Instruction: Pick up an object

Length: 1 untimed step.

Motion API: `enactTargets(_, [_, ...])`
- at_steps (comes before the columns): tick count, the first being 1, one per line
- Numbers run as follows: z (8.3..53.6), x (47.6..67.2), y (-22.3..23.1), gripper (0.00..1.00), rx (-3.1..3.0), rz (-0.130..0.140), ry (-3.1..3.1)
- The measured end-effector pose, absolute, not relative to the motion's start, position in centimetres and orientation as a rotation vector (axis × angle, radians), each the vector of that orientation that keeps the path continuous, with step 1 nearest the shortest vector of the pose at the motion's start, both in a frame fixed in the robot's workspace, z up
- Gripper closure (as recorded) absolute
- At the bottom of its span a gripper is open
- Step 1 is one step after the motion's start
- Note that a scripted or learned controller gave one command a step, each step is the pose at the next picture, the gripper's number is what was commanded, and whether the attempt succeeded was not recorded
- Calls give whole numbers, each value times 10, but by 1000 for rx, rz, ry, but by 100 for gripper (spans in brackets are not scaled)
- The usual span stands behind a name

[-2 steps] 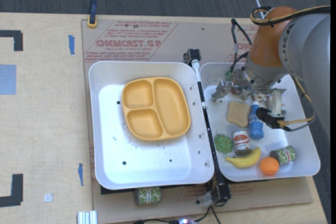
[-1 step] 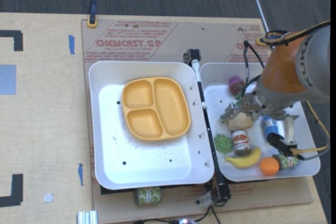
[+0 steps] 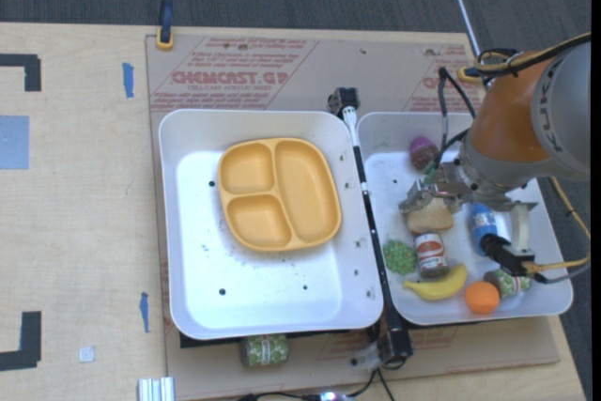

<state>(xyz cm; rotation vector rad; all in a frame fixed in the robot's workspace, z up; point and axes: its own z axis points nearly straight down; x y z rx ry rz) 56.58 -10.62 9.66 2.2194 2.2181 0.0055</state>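
Figure: I found the gripper (image 3: 434,194) lowered into the right bin (image 3: 554,303), just above a tan bread-like piece (image 3: 430,219). I could not tell its state. Nothing looked lifted; by my reading, grasping and raising remained.

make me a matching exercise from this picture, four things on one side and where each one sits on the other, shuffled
Things:
1. yellow divided plate
2. orange
3. purple fruit
4. green tin

Places:
A. far end of the right bin, near the top of the view
B. on the bench, outside the near edge of the left bin
C. near right corner of the right bin, beside the banana
D. inside the left bin

Pairs: 1-D, 2-C, 3-A, 4-B
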Motion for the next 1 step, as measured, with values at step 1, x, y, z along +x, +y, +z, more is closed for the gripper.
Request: enactTargets(1, [185, 532, -38, 100, 2218, 3, 2223])
